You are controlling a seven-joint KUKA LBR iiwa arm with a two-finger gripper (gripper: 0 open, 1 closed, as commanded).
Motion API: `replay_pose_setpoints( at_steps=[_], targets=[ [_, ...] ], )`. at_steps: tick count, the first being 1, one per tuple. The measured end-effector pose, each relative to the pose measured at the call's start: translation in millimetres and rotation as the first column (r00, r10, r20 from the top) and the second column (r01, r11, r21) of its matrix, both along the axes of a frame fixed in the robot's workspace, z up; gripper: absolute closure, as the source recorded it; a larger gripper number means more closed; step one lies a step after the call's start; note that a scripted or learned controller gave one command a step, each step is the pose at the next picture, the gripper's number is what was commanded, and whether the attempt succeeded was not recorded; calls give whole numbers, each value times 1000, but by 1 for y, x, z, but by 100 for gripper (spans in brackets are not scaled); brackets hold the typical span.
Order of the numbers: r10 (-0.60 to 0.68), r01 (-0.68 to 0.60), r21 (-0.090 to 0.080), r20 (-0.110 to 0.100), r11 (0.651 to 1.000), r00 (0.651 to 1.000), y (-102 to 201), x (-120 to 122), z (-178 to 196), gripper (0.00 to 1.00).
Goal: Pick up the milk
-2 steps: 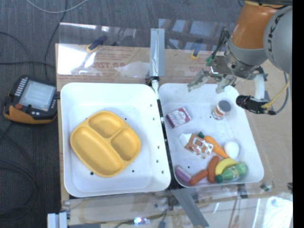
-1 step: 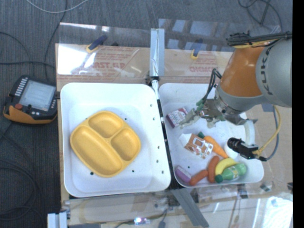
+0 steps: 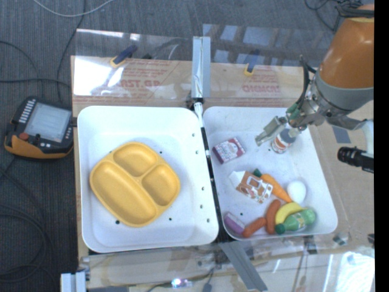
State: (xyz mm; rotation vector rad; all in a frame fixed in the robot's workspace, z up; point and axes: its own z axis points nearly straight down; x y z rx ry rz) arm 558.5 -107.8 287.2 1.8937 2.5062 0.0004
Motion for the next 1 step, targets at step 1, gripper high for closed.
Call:
replay_pose_setpoints(
  at_steps=[1],
  targets=[
    [-113, 113, 1, -3, 994, 994, 5, -49, -176, 0]
  ],
)
